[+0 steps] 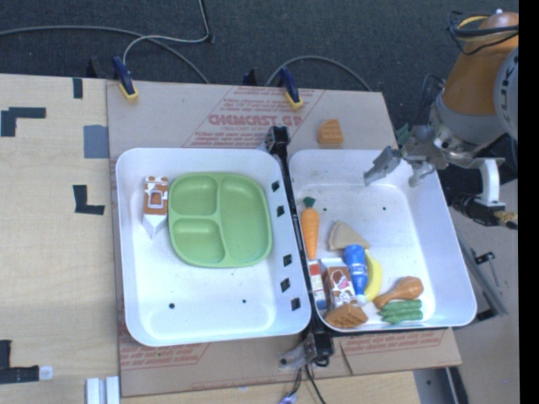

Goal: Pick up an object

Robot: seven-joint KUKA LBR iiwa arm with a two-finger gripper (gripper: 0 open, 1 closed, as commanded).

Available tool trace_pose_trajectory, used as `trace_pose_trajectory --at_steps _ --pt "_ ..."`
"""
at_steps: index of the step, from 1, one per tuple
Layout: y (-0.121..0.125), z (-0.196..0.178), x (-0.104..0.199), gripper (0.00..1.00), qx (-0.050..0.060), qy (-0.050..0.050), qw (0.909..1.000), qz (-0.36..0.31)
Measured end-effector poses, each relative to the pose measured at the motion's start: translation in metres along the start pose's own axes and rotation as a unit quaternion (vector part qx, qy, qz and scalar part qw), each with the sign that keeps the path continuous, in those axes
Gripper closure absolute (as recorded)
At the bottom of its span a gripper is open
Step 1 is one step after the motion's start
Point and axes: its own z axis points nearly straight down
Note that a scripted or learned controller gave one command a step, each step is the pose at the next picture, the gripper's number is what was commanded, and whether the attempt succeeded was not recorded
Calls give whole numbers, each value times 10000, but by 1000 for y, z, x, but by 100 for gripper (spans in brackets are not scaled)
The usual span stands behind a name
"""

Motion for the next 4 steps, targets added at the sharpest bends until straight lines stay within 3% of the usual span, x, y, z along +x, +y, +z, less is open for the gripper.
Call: trace_pose_trajectory --at_steps 1,2,3,4 --pt "-56 47 27 0 8 4 10000 4" --pt "-83 133 50 0 -17 4 10000 5" --pt "-81 123 48 100 -40 -18 10000 8" --pt "-82 123 48 0 -38 -17 10000 8"
